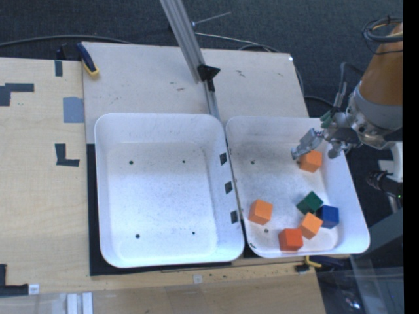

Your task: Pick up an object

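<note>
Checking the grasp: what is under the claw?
An orange cube lies in the right bin, just below the claw. The claw covers the cube's top edge, so contact cannot be judged.

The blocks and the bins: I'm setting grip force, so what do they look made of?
The blocks, such as the orange block and the green block, look like painted wood or hard plastic: flat colours, crisp edges, matte faces. The right bin looks like thin moulded plastic: rounded rim, smooth white, scuffed with dark specks.

Orange cube (311, 161) — tilted, right bin (275, 131), near its far-right wall.
</note>
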{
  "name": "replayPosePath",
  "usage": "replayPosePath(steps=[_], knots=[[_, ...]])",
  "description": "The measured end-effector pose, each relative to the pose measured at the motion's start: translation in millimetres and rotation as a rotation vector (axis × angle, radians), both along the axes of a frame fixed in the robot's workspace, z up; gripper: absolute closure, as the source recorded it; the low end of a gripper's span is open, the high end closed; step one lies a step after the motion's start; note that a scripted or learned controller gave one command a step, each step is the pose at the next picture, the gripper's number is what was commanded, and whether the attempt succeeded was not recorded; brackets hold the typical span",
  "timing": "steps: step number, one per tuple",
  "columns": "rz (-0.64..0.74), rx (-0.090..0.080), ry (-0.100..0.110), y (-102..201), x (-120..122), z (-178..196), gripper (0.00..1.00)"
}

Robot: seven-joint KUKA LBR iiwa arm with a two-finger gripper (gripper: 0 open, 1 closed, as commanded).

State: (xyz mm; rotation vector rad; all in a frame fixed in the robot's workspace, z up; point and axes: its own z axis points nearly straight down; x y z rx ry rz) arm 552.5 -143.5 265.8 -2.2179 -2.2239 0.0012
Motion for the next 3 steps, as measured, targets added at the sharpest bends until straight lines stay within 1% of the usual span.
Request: replayPosePath(steps=[1, 2, 3], knots=[[-0.004, 0.0, 0.009, -43, 0, -143, 0.0], [0.001, -0.001, -0.001, -65, 81, -176, 0.0], [-0.001, 0.002, 0.014, -65, 128, -174, 0.0]])
